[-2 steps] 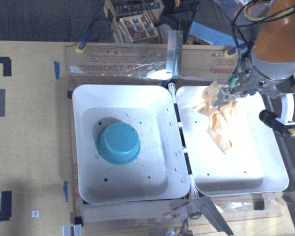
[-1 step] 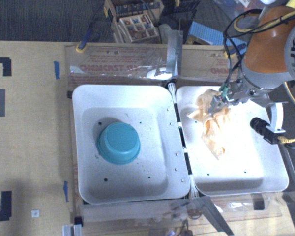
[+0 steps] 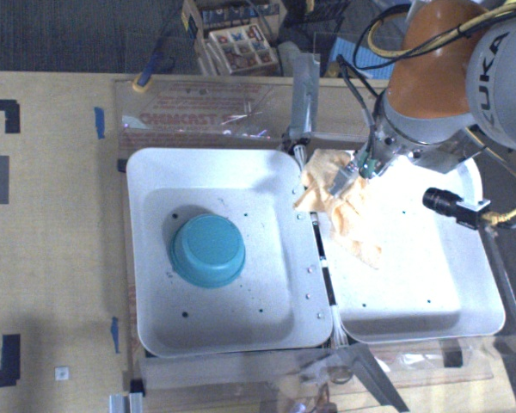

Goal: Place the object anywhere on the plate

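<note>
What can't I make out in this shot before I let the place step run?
- Gripper: small and washed out by glare in the camera view; a grip on the cloth is unconfirmed.
- Cloth: its right part fades into the overexposed floor of the right bin.
- Right bin's far corner: covered by the arm.
- Blue dish in the left bin: upturned or upside down is unclear.

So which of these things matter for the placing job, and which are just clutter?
In play:
- yellowish cloth, at the right bin's near-left corner
- teal upturned dish in the left bin
- claw over the cloth

Just lying about:
- printed boxes behind the bench
- blue tape marks
</note>
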`<move>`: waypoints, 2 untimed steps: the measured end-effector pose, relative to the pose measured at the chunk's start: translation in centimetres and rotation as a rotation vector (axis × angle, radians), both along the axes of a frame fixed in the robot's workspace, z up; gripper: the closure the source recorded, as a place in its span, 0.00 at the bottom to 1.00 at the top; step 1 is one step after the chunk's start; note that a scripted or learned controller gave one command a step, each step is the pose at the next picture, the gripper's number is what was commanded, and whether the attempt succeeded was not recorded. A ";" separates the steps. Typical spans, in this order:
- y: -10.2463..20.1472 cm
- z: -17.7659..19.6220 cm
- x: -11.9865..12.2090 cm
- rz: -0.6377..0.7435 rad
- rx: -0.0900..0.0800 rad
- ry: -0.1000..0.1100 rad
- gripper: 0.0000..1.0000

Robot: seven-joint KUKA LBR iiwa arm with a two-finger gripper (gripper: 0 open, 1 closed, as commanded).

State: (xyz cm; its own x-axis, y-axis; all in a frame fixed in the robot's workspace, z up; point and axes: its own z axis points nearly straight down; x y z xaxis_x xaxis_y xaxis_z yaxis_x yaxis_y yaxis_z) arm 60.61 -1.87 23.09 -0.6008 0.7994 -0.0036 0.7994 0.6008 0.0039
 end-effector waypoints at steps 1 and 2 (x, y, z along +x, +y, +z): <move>4.6 -0.9 0.3 0.399 0.000 0.004 1.00; 10.5 -0.5 0.7 0.798 -0.002 -0.003 1.00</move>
